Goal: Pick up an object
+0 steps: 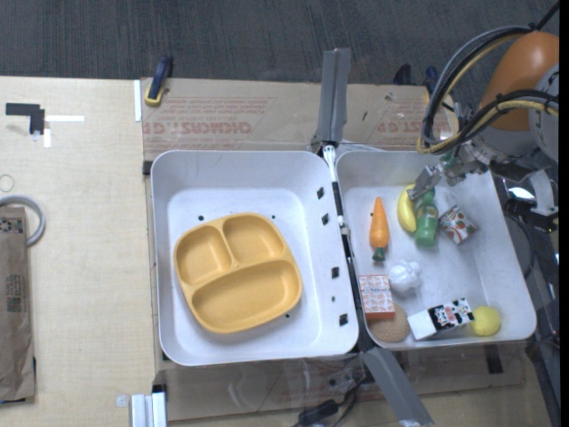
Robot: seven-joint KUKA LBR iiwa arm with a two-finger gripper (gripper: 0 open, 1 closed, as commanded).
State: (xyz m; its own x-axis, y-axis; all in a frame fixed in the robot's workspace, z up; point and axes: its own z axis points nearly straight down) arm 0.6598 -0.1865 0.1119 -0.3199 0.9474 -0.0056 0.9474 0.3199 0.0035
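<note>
The gripper [428, 182], finger state unclear, hangs at 12 o'clock of the green bottle [427, 224]: light, stiff, slippery; best grasped mid-body.

Two white bins are set side by side on the bench [71, 194]: the left bin [164, 265] and the right bin [511, 265]. Cardboard [231, 118] is laid beneath them, and a brown paper bag [13, 301] is seen at the left edge.

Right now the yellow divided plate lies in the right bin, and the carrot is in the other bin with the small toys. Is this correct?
Not quite. The camera view shows the yellow divided plate in the left bin, not the right. The carrot is indeed in the other bin, the right one, with the small toys.
</note>
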